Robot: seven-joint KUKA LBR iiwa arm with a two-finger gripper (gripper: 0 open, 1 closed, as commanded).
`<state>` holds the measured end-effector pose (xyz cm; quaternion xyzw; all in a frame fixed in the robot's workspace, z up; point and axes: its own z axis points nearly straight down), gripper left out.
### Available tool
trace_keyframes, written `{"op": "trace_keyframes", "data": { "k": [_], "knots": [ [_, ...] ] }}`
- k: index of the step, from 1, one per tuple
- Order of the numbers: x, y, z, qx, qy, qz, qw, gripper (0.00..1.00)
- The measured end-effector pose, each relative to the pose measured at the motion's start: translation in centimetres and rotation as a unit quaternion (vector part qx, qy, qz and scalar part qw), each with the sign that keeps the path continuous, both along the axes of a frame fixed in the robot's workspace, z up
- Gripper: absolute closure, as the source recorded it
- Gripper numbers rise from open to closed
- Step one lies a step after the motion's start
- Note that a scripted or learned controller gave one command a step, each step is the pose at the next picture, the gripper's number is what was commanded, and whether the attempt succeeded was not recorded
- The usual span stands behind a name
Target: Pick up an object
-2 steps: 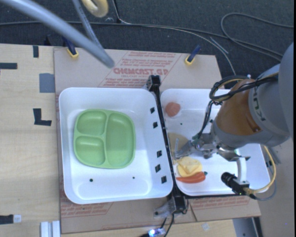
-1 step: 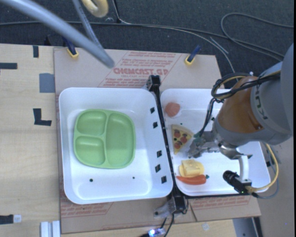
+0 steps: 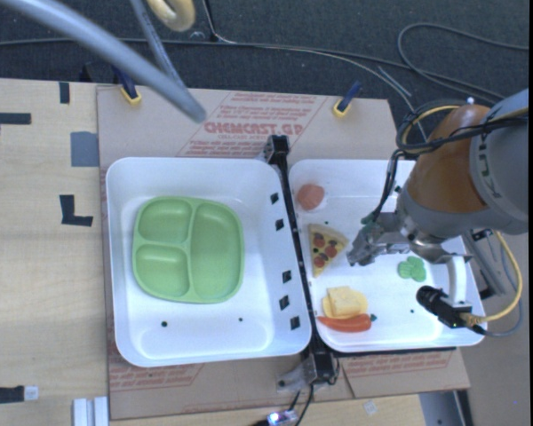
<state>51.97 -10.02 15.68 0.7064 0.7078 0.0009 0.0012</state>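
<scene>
1. I am a grey arm with an orange band, reaching in from the right over the right bin [image 3: 444, 344]. My gripper [image 3: 362, 247] hangs low above its floor, just right of a toy pizza slice [image 3: 325, 247].
2. My fingers are dark and seen from above against my own wrist. I cannot tell whether they are wide or narrow, and I see nothing between them.
3. The nearest thing to pick is the pizza slice, lying flat near the divider between the bins. It looks like light, stiff plastic, thin and probably slippery. I judge the best hold is across its narrow width, pinching the two straight edges.
4. Other candidates in this bin: a round pink piece [image 3: 311, 195] farther back, a yellow cheese-like block [image 3: 345, 302] resting against a red-orange strip [image 3: 346, 324] at the front, and a small green piece [image 3: 413, 269] beside my wrist.
5. The left bin [image 3: 124, 327] holds a green divided plate [image 3: 188, 248], well apart from me.
6. My wrist hides part of the bin floor. The green piece is partly covered, so its shape is unclear.
</scene>
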Motion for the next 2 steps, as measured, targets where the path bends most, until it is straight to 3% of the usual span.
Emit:
{"op": "trace_keyframes", "data": {
  "k": [2],
  "knots": [
    [0.5,-1.0,10.4,-0.0004,-0.001,0.0,1.0,1.0]
  ]
}}
